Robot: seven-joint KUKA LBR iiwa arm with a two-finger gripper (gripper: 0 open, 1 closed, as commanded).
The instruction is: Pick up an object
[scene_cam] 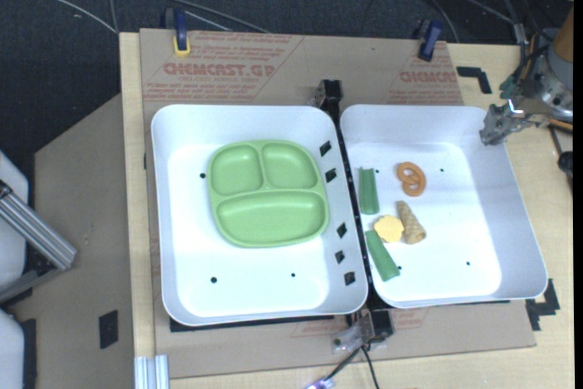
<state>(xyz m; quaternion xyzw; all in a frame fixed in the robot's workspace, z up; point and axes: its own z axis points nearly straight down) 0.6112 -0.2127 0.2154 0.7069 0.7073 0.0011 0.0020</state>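
Only partly do we see the hand [496, 123] at three o'clock, cut off. We cannot tell its state. Food pieces [401, 214] look small.

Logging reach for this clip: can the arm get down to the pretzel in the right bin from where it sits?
Probably yes. The pretzel lies alone on open bin floor, apart from the other pieces, with nothing over it; the pincer sits at the bin's upper right rim.
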